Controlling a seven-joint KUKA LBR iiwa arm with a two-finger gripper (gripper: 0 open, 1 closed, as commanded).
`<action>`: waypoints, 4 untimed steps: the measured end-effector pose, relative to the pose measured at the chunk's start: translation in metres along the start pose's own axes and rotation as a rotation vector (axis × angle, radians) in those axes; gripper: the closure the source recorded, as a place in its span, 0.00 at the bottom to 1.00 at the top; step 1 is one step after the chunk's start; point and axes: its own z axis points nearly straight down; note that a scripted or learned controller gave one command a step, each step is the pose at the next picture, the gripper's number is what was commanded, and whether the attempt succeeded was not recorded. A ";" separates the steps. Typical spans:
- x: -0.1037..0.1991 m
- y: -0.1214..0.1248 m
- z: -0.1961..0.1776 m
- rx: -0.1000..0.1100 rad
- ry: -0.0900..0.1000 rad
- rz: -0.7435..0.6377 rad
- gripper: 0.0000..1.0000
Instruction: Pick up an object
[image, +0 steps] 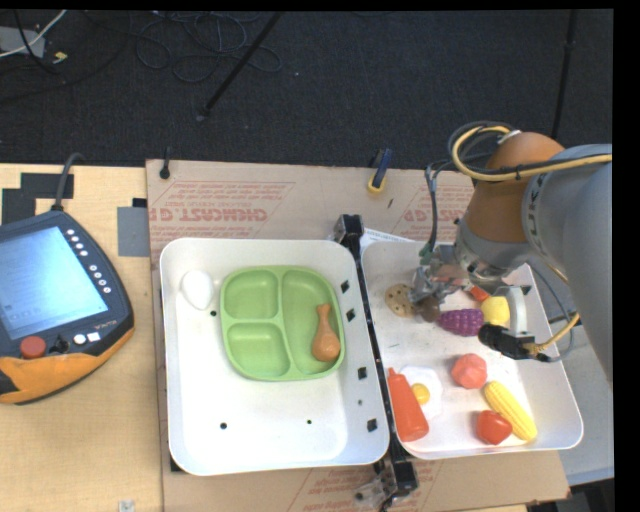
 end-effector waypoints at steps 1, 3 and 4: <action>-0.008 0.004 -0.045 0.003 -0.005 0.002 1.00; -0.016 0.006 -0.128 0.004 -0.004 0.003 1.00; 0.029 -0.015 -0.133 0.009 -0.002 -0.004 1.00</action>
